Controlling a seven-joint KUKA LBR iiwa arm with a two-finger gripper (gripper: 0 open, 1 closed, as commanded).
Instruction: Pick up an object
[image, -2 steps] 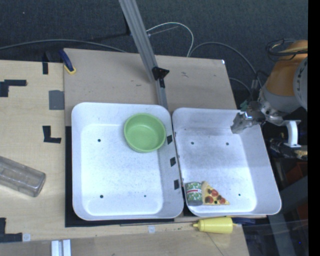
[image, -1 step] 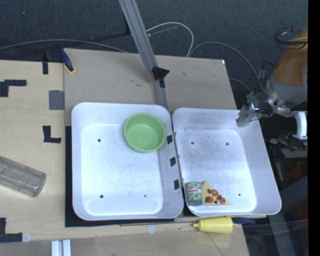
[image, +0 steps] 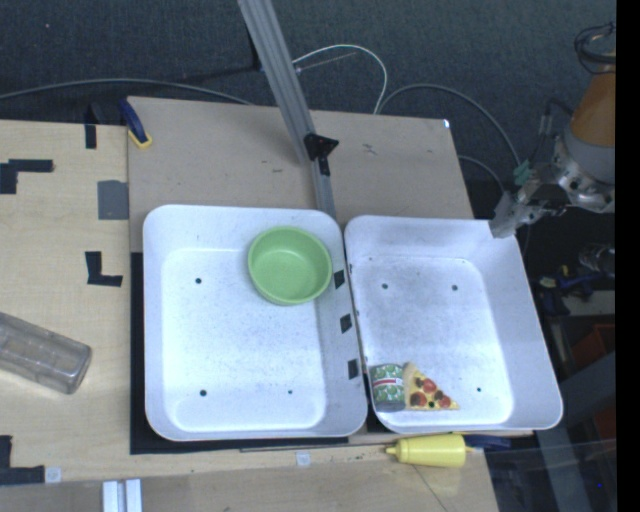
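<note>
Gripper (image: 508, 212) at right bin (image: 520, 300) rim, 2 o'clock; claw state unclear. Pizza toy (image: 428, 392) hugs 6 o'clock wall: pinch may slip.

Bowl (image: 290, 265) in left bin (image: 170, 400)

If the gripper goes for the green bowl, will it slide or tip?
The green bowl looks like light plastic, so it may skid across the left bin. It sits upright; pinching its thin rim could tilt it.
</note>
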